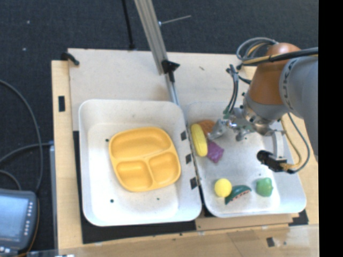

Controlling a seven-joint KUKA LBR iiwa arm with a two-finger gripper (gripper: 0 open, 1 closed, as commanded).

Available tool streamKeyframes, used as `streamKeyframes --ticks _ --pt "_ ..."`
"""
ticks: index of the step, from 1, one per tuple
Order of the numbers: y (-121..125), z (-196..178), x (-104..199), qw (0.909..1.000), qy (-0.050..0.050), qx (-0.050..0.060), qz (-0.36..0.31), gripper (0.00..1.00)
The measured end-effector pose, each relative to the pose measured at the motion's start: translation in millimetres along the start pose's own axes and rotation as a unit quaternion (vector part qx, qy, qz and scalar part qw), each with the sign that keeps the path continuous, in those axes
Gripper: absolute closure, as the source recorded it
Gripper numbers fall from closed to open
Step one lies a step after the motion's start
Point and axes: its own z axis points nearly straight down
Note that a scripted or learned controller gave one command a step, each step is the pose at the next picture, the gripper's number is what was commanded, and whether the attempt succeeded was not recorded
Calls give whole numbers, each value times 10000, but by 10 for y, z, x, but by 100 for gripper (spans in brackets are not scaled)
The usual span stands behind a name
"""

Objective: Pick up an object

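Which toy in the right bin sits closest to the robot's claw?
The long yellow corn-shaped toy, just left of the gripper. The round yellow ball and green ball lie lower down.

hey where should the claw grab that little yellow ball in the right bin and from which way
Grip the small round yellow ball across its middle, coming straight down from above. It sits on the floor of the right white bin, with a dark green wedge-shaped piece close on its right, so closing front to back looks safer.

Readable text: none anywhere in the view.
Yellow tray (pixel 144 158): plain, no label or brand.
White bins (pixel 94 208): unmarked walls.
Desk (pixel 115 71): no signs or numbers.
Grey device at lower left (pixel 16 218): screen too blurred to read.
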Motion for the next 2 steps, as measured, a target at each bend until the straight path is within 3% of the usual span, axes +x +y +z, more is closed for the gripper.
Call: streamKeyframes --ticks 1,2 --pt "24 -152 -10 10000 3 -44 23 100" --pt "57 -803 -29 10000 -3 -68 -21 100"
